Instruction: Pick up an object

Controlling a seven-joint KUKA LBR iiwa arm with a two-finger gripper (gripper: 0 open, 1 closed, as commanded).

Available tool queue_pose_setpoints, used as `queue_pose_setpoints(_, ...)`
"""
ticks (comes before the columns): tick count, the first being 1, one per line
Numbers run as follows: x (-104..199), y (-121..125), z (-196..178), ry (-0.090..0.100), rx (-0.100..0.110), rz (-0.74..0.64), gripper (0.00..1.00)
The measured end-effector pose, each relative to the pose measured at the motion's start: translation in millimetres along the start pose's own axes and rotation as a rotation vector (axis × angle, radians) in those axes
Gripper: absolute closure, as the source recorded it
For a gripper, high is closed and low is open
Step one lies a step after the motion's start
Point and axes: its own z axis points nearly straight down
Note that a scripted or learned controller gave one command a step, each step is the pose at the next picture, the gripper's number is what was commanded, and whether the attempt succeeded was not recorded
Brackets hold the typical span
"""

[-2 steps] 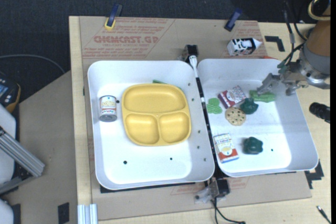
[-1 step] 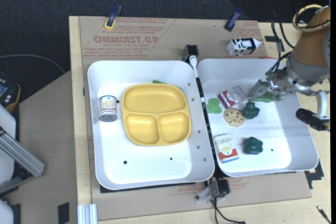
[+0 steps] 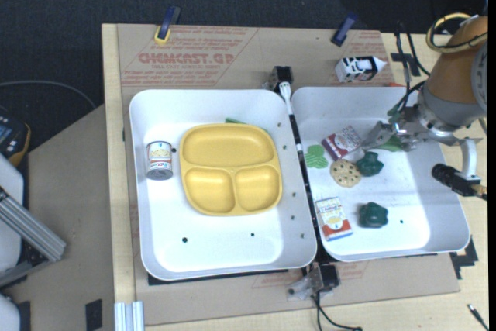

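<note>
Table (image 3: 232,50): a brown board that carries two shallow white bins side by side.
Left white bin (image 3: 155,244): it holds a yellow plastic plate with three compartments (image 3: 231,167) and a small silver can (image 3: 159,160) just beside it.
Right white bin (image 3: 434,232): here lie the candidates to pick, crowded near its left half.
End effector (image 3: 385,134): low over the right bin; I cannot tell if it is open or closed, and nothing is seen in it.
Small red and white packet (image 3: 342,143): just beside the tip, probably the target.
Risk: the round beige cookie (image 3: 345,173) and dark green toy (image 3: 370,164) are very near, so a closing may push them or catch the flat packet only by an edge, and it may slip.
</note>
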Motion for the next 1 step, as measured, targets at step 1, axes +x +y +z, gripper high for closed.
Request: queue_pose_setpoints(1, -0.1, 0.6, -10.7, -0.002, -0.004, -0.001, 1.0)
